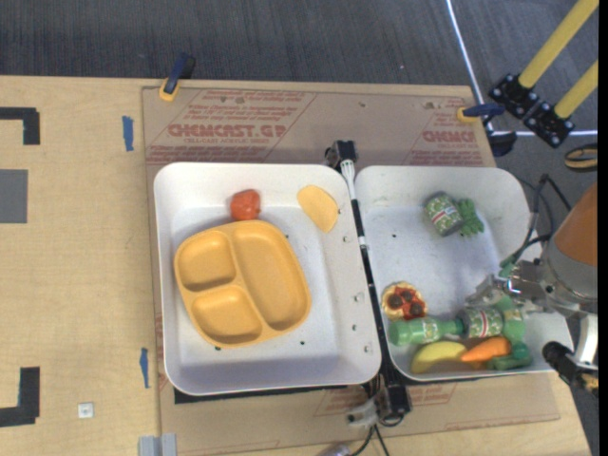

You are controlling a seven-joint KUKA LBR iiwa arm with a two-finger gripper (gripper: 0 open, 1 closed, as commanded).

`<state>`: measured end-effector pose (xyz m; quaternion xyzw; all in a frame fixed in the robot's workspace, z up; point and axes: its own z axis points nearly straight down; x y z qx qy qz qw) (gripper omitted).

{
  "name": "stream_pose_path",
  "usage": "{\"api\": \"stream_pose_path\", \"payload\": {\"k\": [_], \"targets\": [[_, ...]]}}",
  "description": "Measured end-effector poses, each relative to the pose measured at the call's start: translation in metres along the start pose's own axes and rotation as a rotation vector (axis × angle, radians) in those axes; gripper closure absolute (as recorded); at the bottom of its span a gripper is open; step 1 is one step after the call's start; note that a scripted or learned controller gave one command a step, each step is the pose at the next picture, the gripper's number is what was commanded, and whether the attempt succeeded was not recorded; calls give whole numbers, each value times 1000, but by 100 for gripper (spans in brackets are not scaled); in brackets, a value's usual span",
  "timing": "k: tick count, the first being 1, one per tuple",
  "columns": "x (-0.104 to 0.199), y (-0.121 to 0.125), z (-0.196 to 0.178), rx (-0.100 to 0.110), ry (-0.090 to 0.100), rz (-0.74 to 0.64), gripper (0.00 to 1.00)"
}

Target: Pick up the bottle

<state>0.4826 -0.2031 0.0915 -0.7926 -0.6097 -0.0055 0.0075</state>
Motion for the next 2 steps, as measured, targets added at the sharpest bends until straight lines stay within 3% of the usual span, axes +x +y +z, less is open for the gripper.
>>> {"api": "stream_pose_path", "payload": {"k": [1, 2], "targets": [[-6, 2, -10, -12, -14, 7, 100], [56, -18, -80, -8, -16, 294, 100]]}}
